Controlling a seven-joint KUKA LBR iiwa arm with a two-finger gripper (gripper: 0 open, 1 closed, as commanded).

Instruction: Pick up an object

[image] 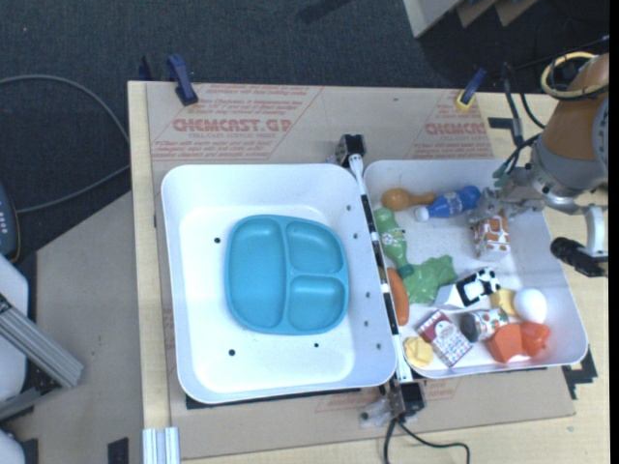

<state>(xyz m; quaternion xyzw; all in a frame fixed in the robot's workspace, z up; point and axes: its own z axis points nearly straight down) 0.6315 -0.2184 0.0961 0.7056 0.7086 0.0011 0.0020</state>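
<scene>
The right bin (571,288) holds a pile of small toys. A blue bottle (455,202) lies at its back beside an orange-yellow toy (397,199). A small brown and white carton (491,236) stands tilted just below my gripper (503,201), which hangs over the bin's back right part. The grey wrist (571,162) reaches in from the right. Whether the gripper touches the carton is hidden by the slant. Toward the front lie a green toy (430,276), a black and white item (476,288), a white egg (530,304) and a red piece (515,341).
The left bin (193,356) carries a blue divided plate (287,274) in its middle. A green figure (391,235) and an orange carrot (398,298) lie along the divider. A patterned box (445,338) and a yellow piece (418,352) sit at the front left corner.
</scene>
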